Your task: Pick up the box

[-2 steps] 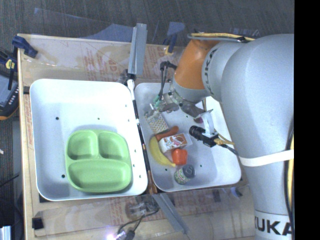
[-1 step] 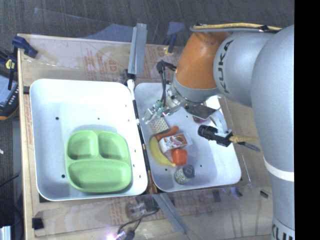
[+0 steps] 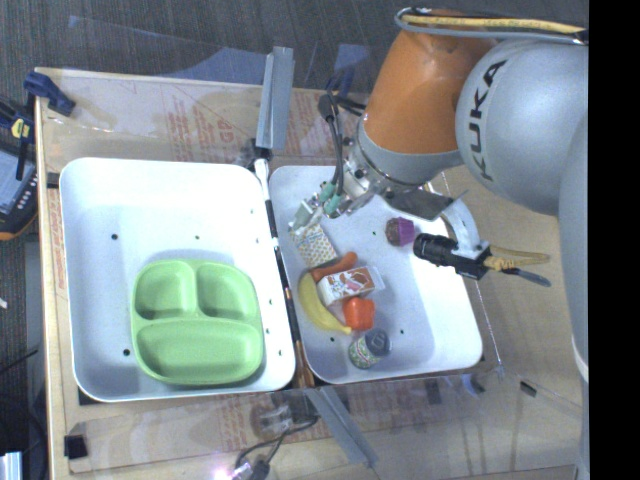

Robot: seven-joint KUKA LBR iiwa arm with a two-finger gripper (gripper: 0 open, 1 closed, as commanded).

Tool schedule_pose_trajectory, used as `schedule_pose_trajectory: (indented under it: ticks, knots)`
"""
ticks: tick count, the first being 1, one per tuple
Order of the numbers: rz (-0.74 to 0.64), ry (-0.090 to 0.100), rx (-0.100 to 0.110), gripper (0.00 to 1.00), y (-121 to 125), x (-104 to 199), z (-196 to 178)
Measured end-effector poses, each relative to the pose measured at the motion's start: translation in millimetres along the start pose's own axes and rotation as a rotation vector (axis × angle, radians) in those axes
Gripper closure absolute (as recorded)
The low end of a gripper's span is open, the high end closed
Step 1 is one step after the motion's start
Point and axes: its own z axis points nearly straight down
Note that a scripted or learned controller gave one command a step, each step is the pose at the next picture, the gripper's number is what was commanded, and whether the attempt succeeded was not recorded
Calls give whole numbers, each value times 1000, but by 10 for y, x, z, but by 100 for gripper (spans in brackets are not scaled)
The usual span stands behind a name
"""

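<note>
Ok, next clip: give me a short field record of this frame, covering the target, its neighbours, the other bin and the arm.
target: box, red and white, lying in the right bin, not held
neighbours: banana at its left, carrot above it, orange-red item below it, small can nearer the front wall
also in right bin: purple item
left bin: green divided plate
arm: over the right bin's back part, gripper above the box, apart from it

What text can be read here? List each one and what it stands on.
"KUKA": on the grey arm, by its orange band, letters running down the casing.
Print on the box in the right bin: too small to read.
Faint reddish print on the bench: too blurred to read.
</note>
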Motion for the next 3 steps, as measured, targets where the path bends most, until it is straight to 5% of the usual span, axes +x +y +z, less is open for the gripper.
schedule_pose_trajectory:
  ticks: [1, 2, 3]
  knots:
    - [-624, 1, 2, 100, -77, 132, -41]
    - [-1028, -4, -2, 100, -73, 325, -265]
    - [-1518, -4, -1, 100, 136, 312, -92]
